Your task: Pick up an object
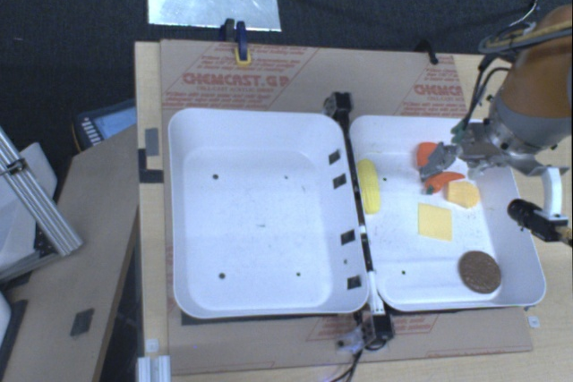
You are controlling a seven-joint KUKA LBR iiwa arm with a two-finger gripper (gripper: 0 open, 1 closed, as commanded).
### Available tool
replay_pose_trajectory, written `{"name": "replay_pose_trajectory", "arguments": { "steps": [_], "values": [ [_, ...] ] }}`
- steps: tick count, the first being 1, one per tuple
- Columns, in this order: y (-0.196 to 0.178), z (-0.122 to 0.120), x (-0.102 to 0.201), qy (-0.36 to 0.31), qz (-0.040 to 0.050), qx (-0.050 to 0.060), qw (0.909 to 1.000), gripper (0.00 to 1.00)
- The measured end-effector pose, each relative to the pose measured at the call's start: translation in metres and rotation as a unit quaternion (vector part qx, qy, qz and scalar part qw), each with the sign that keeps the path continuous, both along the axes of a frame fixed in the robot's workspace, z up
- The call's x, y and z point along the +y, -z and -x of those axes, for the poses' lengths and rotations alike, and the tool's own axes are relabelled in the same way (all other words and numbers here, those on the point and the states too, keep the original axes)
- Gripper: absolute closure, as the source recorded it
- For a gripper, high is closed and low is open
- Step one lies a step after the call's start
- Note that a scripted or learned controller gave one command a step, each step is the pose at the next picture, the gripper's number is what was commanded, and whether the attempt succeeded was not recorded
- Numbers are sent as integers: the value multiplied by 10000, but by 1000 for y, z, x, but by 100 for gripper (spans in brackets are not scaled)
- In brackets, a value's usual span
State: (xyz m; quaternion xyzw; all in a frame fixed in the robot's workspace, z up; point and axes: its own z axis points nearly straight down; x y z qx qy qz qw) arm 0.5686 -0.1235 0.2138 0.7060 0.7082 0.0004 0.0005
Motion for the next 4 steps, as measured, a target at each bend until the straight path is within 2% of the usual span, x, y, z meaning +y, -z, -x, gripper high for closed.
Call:
{"name": "replay_pose_trajectory", "arguments": {
  "steps": [1, 2, 3, 4],
  "values": [
    [-146, -36, -41, -6, 38, -99, 9999, 0],
    [-243, -68, -17, -27, 17, -73, 10000, 0],
    [-328, -47, 13, -25, 6, -59, 10000, 0],
    [-334, -48, 11, -30, 12, -33, 10000, 100]
  ]
}}
